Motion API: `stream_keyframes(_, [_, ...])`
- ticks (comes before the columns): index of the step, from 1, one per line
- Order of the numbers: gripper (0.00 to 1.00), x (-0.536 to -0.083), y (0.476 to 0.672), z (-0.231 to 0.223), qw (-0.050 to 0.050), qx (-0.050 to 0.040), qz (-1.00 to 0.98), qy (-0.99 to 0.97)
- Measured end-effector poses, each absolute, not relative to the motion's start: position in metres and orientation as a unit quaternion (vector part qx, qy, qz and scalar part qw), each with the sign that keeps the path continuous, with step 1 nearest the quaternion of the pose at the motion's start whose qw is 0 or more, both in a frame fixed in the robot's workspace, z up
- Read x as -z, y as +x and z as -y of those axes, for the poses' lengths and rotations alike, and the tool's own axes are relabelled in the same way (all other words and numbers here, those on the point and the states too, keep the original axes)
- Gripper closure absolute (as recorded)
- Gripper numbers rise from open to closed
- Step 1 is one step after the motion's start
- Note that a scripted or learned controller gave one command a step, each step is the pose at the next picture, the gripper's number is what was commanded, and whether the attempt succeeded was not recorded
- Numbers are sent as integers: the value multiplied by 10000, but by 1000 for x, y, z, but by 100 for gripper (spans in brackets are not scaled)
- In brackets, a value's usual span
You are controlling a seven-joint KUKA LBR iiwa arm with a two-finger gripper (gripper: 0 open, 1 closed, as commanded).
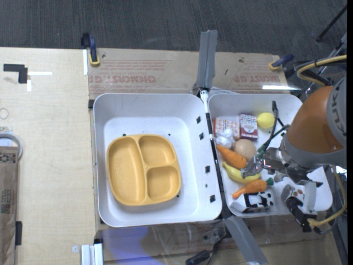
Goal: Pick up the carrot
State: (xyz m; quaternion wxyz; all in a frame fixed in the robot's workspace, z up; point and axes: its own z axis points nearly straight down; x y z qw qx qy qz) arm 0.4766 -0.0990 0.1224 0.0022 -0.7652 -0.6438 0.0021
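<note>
Gripper [255,166] hovers just at the carrot's [232,156] four o'clock — nothing lifted yet, and whether it's clamped — can't tell.

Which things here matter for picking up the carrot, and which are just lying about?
For the job:
- larger carrot, right bin
- smaller carrot, same bin
- hand, low over them

Lying about:
- banana
- lemon
- brown egg-like ball
- small red box
- yellow divided plate, left bin
</note>
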Motion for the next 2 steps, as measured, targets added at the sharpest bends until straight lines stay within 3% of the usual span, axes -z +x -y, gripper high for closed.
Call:
stream_keyframes(1, [0, -90, 477, 104, 19, -10, 7277, -6859])
stream_keyframes(2, [0, -90, 477, 104, 18, -10, 7277, -6858])
